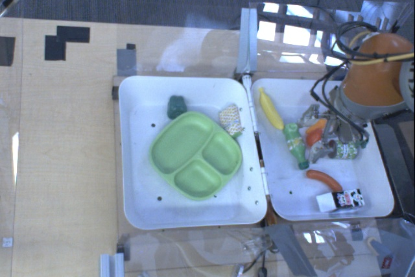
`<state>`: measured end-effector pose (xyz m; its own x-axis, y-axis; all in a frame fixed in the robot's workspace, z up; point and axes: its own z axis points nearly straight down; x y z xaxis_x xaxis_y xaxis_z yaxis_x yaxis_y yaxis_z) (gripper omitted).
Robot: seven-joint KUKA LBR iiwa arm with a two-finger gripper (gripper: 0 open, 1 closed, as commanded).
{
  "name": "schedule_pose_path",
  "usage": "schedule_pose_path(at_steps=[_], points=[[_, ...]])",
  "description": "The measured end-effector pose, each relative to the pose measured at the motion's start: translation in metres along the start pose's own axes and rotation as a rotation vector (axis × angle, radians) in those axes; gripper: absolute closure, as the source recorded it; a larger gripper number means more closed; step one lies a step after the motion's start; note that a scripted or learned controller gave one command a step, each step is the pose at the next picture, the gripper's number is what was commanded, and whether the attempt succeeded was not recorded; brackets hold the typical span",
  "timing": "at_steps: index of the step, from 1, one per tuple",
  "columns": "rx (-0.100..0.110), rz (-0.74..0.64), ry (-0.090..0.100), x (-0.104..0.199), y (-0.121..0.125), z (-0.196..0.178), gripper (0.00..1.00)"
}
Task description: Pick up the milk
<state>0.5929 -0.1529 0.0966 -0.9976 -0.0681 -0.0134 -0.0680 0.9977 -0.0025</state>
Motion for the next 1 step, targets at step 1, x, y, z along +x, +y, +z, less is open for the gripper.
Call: schedule_pose_path(at_steps=[1], points=[[-0.001, -0.13, -0.002, -0.0455, 0.017, 0.0072, 0.0]])
